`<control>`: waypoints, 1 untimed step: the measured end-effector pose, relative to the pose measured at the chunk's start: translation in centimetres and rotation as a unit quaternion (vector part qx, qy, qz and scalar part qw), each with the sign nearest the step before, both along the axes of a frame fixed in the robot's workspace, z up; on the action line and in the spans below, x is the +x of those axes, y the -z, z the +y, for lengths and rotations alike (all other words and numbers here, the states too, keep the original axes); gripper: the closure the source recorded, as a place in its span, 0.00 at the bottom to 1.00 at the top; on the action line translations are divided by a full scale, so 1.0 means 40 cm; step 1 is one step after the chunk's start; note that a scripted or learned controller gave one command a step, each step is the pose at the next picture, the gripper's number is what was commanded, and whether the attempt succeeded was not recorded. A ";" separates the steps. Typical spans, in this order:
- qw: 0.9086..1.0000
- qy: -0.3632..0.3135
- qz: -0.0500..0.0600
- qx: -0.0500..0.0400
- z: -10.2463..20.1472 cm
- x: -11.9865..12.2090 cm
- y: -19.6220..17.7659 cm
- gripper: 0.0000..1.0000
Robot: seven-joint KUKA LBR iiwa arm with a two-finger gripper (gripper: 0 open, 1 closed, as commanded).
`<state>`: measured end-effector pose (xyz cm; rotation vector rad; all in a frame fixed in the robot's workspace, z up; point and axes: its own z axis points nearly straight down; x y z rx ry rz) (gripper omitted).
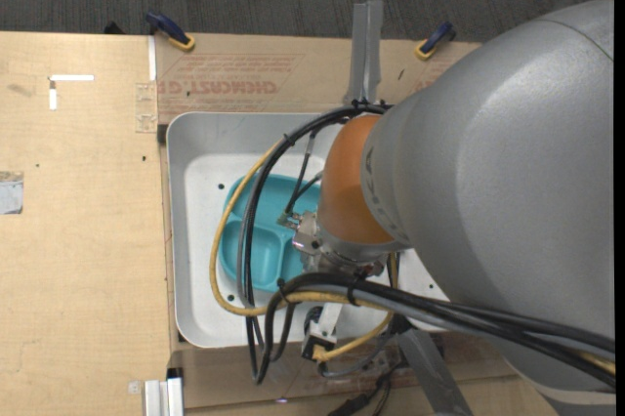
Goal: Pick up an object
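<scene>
Camera view, one item of interest and its surroundings. Arm (508, 170): grey, very large in the foreground, reaching in from the right, with an orange band (352, 180) above the wrist and a bundle of black and yellow cables (256, 238) looping round it. Gripper: somewhere below the wrist, hidden by the arm's own bulk, so its state cannot be told. White bin (190, 209): shallow, lying on a tan bench (78, 209) with a sheet of printed cardboard (234, 77) behind it. Blue tray (249, 253): a turquoise plastic dish with divided compartments, lying flat on the bin floor toward its left half, partly covered by the wrist and crossed by the cables; its far right part is out of sight. Handling, by judgement: the tray looks like thin moulded plastic, so light, fairly stiff but able to flex at the rim, smooth and likely slippery, not fragile. The flat compartments offer nothing to pinch from above (a broad floor gives two fingers no purchase), so the best hold is probably on a raised edge, either the outer rim or the ridge between compartments, with one finger each side. A grip far out on the rim may let the tray tip or slide as it lifts.
</scene>
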<state>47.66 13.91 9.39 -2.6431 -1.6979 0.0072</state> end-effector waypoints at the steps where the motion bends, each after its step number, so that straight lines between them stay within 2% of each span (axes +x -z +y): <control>1: 1.000 -0.007 0.000 -0.001 0.119 0.002 -0.467 1.00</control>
